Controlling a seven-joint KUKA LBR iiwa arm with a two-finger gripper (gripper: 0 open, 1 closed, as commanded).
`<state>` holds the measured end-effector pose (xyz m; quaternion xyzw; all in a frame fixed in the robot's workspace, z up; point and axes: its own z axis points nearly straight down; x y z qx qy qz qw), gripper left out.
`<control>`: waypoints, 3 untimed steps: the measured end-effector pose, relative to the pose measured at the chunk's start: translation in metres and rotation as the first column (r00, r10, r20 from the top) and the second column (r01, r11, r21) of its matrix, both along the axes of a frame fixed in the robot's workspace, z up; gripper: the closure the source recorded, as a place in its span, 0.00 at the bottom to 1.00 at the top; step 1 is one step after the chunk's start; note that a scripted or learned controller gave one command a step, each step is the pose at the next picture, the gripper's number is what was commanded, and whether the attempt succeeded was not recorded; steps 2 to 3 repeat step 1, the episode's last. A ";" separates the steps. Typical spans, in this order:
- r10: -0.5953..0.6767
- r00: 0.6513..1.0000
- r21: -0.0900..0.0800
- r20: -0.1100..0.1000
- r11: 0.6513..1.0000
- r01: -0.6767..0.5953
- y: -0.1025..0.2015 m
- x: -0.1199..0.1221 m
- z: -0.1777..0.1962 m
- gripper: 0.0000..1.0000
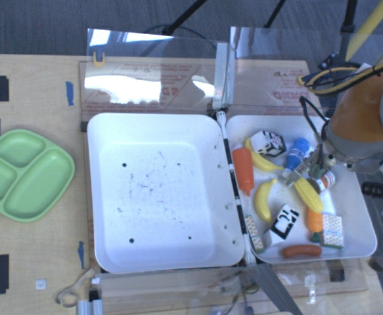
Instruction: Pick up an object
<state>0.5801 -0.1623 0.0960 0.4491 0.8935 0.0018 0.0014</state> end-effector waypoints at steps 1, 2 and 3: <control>0.094 0.996 -0.001 -0.004 0.996 -0.094 0.084 0.054 0.087 1.00; 0.094 0.996 -0.001 -0.004 0.996 -0.094 0.084 0.054 0.087 1.00; 0.094 0.996 -0.001 -0.004 0.996 -0.094 0.084 0.054 0.087 1.00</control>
